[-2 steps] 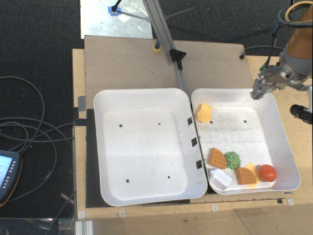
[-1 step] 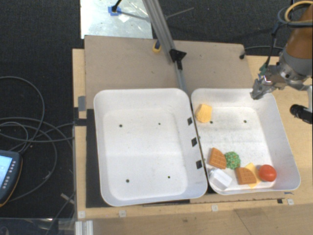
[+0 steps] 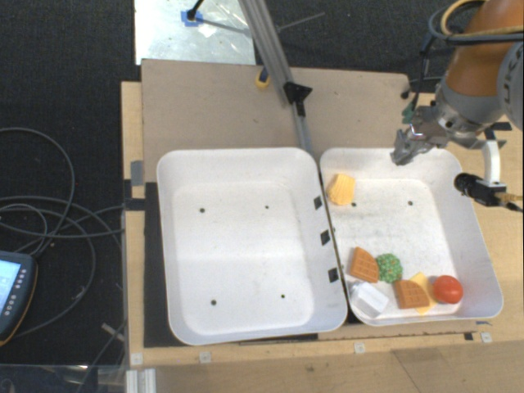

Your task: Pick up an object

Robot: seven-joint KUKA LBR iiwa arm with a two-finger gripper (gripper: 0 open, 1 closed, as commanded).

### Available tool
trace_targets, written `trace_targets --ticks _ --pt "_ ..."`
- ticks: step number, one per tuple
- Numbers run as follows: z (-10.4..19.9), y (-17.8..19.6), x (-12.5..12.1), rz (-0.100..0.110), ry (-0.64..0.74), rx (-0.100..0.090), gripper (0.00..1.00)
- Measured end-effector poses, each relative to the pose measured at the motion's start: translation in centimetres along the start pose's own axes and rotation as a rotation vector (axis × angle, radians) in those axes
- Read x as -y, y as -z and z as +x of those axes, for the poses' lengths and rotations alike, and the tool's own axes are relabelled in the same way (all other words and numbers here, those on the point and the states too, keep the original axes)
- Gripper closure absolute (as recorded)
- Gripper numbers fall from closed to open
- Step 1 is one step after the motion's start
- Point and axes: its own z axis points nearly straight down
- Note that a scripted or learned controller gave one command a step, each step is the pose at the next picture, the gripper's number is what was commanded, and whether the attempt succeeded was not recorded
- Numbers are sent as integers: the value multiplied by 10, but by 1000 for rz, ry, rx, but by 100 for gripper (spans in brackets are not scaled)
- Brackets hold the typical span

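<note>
My metal two-finger gripper (image 3: 406,155) hung over the right white bin's (image 3: 488,262) far edge, grip unreadable; approach pending; next, descend onto the yellow foam wedge (image 3: 341,189).

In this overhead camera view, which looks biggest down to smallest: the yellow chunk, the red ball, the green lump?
1. Yellow chunk, clearly largest.
2. Red ball and green lump look about alike, so I would not rank them; both sit nearer the camera than the chunk.
</note>
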Motion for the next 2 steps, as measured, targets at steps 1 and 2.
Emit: trace_targets --ticks 1,2 --pt "48 11 0 0 0 1 100" --pt "106 18 6 1 0 -1 100"
